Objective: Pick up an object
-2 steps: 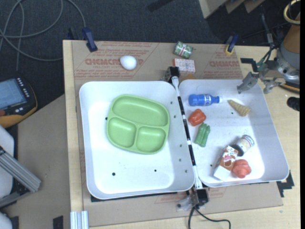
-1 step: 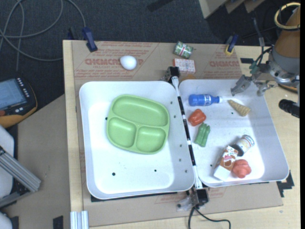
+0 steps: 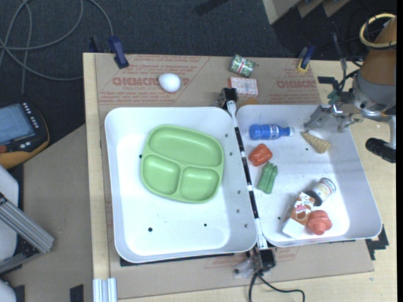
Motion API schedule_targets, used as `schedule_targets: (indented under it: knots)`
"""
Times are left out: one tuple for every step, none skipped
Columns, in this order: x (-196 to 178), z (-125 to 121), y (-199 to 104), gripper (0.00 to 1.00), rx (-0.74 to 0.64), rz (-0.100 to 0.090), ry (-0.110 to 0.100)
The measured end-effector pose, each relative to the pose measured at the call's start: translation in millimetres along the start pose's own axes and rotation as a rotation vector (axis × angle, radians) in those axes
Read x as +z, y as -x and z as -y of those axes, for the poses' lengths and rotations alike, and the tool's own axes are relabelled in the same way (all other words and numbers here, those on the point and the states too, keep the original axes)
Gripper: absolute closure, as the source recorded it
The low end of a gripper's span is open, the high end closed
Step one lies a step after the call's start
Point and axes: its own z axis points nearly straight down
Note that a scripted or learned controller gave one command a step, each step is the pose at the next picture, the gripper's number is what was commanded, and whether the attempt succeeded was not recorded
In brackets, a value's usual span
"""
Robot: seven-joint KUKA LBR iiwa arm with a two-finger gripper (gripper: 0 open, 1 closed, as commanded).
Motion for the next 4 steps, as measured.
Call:
schedule_targets:
  knots:
    - [-48.0,-12.9,-49.7,0.00,-0.002,0.001,0.006]
    - [45.9,8.7,-7.7,0.00,-0.003,-0.008,-0.002]
    - [45.7,104.4,-102.7,0.00,-0.002,-0.002,0.000]
    - [45.7,175.9,-76.0,0.00,0.002,0.000,0.000]
